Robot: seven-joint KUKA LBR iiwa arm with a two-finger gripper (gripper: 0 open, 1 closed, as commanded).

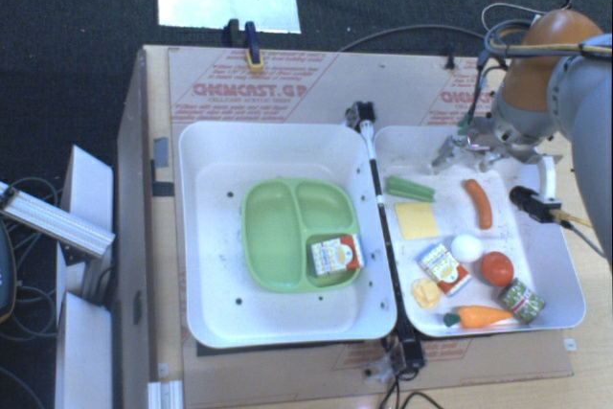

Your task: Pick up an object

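The left bin (206, 206) holds a green 3-compartment plate (278, 239) carrying 1 small carton (334, 256); the right bin (560, 297) holds a sausage (478, 203), egg (466, 248), tomato (496, 268) and carrot (479, 316), the end effector (469, 151) empty, fingers apart, at its far edge.

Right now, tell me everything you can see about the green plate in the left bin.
The green plate is a pale green divided tray with rounded corners that looks like plastic. Raised ridges split it into three compartments: one large on the left and two smaller on the right. It lies flat on the floor of the left bin, roughly in the middle. A small printed carton sits in its lower right compartment, touching it. The other two compartments hold nothing.
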